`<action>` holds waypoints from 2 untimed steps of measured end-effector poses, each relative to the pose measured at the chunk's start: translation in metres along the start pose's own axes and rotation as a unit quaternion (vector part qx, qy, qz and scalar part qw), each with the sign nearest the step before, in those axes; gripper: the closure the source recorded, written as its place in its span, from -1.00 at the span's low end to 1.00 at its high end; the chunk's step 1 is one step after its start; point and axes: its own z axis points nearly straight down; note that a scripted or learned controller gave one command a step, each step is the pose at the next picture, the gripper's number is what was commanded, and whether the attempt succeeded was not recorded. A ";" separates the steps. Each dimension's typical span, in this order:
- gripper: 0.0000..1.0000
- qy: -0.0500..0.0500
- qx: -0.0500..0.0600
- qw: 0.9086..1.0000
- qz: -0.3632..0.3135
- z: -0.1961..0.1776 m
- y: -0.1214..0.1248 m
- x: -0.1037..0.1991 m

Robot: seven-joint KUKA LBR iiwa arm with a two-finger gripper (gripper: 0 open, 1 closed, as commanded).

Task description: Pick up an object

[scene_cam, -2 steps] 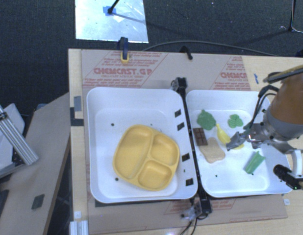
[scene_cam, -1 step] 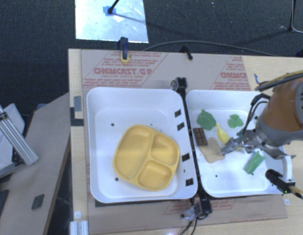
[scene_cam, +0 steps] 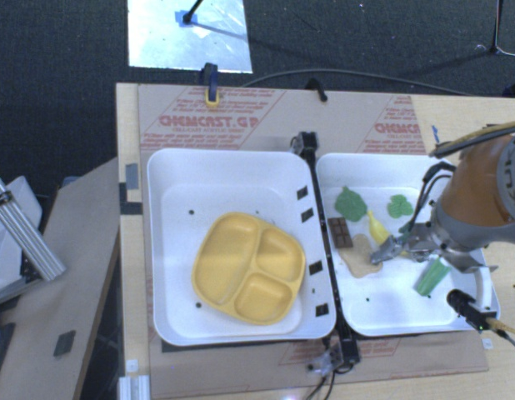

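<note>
1. Tan flat piece [scene_cam: 355,262] lies in the right bin [scene_cam: 382,319], just beside the brown block [scene_cam: 340,232].
2. Tool [scene_cam: 382,252] sits low at its edge, seemingly to grab it; whether it is clenched, I cannot tell.

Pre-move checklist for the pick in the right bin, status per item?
1. Gripper is over the right white bin: ok.
2. Target candidates are within the bin: flat tan piece, small yellow piece, brown rectangular block, two green leafy pieces, green cylinder: ok.
3. Object seen between fingers: not ok, none visible.
4. Finger opening: cannot tell.
5. Yellow divided plastic tray sits in the left white bin, away from the arm: ok.
</note>
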 end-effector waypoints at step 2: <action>1.00 -0.001 -0.002 1.000 -0.002 -0.072 0.010 0.009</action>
